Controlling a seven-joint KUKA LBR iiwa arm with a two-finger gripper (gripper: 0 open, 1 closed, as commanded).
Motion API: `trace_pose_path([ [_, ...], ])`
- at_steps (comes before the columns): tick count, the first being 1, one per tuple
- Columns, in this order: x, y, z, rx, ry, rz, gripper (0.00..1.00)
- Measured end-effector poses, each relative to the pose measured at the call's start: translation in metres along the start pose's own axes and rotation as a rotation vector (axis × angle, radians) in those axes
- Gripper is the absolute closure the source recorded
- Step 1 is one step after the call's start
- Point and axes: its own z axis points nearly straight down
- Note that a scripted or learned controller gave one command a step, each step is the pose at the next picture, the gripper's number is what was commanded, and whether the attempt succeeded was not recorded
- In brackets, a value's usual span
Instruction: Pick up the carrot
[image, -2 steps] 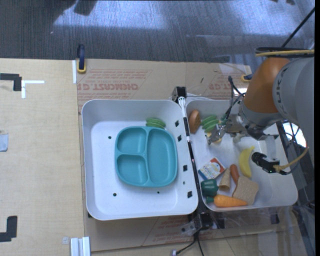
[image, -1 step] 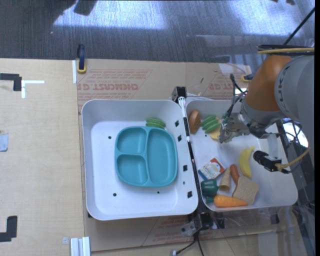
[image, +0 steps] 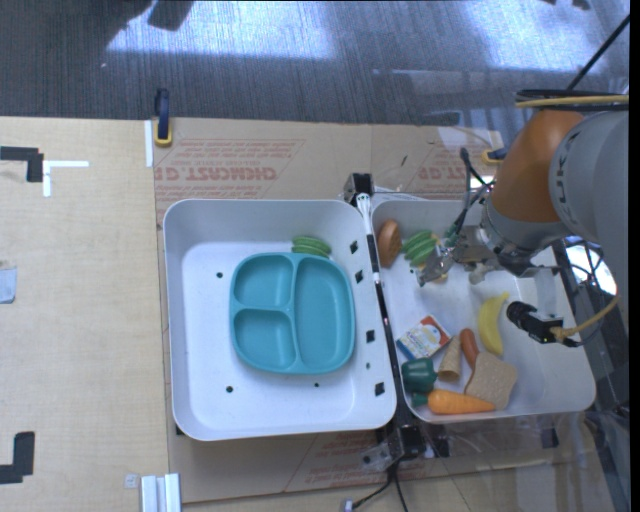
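The pincer (image: 436, 266) hovers in the right bin (image: 560, 395), its opening unclear, well apart from the carrot (image: 460, 403).

The smooth orange plastic carrot (image: 461, 403) lies flat on the floor of the right white bin (image: 560, 395), close to its near wall. Its long axis runs left to right, the thick end at the left and the narrow tip pointing right.
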Motion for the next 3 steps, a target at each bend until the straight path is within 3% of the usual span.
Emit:
trace_pose_path([
  [1, 0.022, -0.125, 0.009, -0.002, 0.002, -0.023, 0.0],
  [2, 0.021, -0.123, 0.0, -0.006, 0.001, -0.015, 1.0],
  [3, 0.091, -0.123, -0.09, -0.001, 0.002, 0.224, 1.0],
])
